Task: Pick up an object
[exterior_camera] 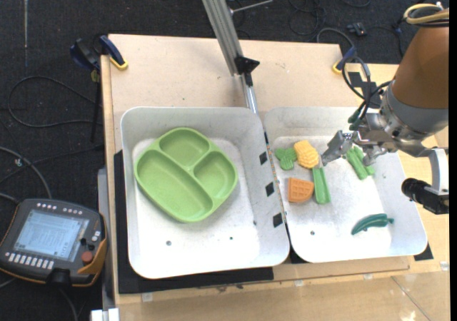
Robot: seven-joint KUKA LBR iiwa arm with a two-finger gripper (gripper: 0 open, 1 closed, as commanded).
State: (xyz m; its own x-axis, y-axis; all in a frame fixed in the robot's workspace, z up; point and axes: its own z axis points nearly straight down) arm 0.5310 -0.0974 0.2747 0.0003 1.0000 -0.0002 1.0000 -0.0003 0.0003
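The two shallow white plastic bins (pixel 193 255) sit side by side; the left holds a green divided plate (pixel 186 173). The grey arm's gripper (pixel 343 147), fingers apart and empty, hovers over the right bin's small toy foods, nearest the yellow corn piece (pixel 307 154), a likely pick.

Green tray (pixel 186 173) — white bins (pixel 143 241) — orange waffle (pixel 300 190).

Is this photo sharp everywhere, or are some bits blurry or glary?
Camera view: even, soft light with faint shadows; the green plate and toy foods look crisp; the pincer is a little smeared; the white bins are bright but not washed out.
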